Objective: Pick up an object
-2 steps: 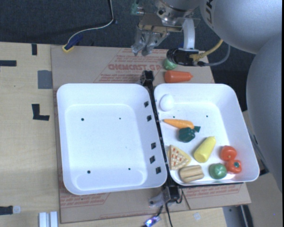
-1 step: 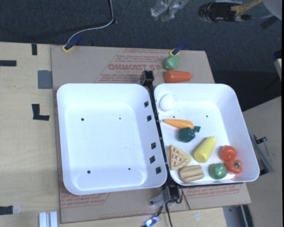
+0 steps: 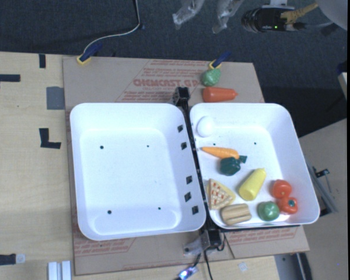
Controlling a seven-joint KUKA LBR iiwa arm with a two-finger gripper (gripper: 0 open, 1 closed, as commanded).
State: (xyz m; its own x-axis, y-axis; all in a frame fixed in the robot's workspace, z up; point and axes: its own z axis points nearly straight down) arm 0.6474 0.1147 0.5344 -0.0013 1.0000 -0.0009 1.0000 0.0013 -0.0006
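My gripper (image 3: 204, 13) hangs high at the top of the view, above the bench's far edge, open with nothing between its translucent fingers. The right bin (image 3: 280, 121) holds toy food: a white egg (image 3: 205, 126), an orange carrot (image 3: 220, 152), a dark green vegetable (image 3: 230, 166), a yellow corn piece (image 3: 252, 184), a pizza slice (image 3: 218, 193), a bread roll (image 3: 235, 214), a green round piece (image 3: 268, 210) and red tomatoes (image 3: 283, 192). A second carrot (image 3: 219, 94) and a green piece (image 3: 210, 77) lie outside, behind the bin.
The left bin (image 3: 81, 156) sits beside the right one on a cardboard sheet (image 3: 157, 80). A yellow-tipped cable (image 3: 90, 52) runs off the back left. Black clips (image 3: 182, 95) join the bins along their shared wall.
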